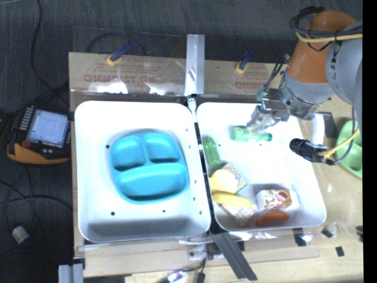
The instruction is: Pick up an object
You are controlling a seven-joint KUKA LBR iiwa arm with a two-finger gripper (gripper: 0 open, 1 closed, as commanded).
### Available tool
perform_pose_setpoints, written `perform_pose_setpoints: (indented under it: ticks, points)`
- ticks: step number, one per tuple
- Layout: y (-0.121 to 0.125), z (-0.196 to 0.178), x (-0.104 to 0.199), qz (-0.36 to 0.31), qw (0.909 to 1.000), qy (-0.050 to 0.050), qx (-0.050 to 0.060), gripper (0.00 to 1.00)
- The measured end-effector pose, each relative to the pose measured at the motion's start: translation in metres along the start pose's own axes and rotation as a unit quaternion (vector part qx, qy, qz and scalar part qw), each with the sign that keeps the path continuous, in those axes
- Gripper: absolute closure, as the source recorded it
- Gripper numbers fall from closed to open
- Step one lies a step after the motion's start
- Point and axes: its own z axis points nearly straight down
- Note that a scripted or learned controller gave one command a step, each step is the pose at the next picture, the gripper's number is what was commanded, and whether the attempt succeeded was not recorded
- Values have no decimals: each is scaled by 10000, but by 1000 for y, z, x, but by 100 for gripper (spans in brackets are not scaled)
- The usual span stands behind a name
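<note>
Red sausage-shaped toy (272, 217) at the right bin's (312, 184) near edge, hand above the far end.
Behind it lie a small carton (274, 198), a banana (232, 201) and a dark green piece (211, 151); the left bin (94, 175) holds a blue divided tray (148, 165). Farthest, the hand (258, 124) hangs over a light green object (251, 135), apparently touching it; the fingers' spread cannot be told.

Bench (135, 69) is carrying two white bins: one (318, 199) beneath the end effector (259, 122), other (88, 175) to its left.

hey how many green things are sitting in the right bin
2. A light green object lies near the bin's far side, under the claw. A darker green one lies along the left wall. The pile nearby may hide more.
</note>
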Motion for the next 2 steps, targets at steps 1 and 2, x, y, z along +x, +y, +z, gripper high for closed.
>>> perform_pose_setpoints:
  ticks: [1, 2]
  points:
    - [-10, 7, -51, -1522, 9883, -16, -6, 100]
    - [4, -27, -33, -1522, 9883, 0, -13, 100]
